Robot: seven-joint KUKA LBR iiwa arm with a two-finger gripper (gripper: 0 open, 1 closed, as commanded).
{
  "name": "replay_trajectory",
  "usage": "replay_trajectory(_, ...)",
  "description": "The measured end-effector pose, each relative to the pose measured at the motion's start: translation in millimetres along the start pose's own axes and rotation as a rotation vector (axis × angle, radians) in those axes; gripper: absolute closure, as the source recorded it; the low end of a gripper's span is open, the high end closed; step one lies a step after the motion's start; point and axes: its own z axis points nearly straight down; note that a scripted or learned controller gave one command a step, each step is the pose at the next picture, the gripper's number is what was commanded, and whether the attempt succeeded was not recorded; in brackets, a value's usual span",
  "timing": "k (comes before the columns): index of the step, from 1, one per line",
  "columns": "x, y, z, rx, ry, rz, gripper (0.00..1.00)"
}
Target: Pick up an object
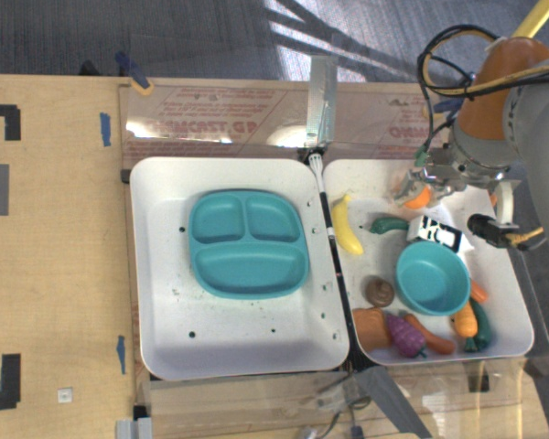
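Though partly hidden, orange carrot (419,196) clamped between fingers (438,177), long axis left-right.

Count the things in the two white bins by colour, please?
Teal: 2, plate, bowl
Yellow: 1, banana
Orange: 4
Green: 2
Purple: 1, grapes
Brown: 1
Total: 11

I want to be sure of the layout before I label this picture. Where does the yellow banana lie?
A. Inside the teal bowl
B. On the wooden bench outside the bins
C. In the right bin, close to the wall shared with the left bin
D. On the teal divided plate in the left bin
C: the banana lies on the floor of the right bin, next to the dividing wall, apart from the teal bowl and the divided plate.
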Motion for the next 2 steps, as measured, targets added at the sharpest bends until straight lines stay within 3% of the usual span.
replay_trajectory(1,70,4,-5,0.009,0.006,-0.076,1.00)
replay_trajectory(2,131,7,-97,-0.012,0.006,-0.081,1.00)
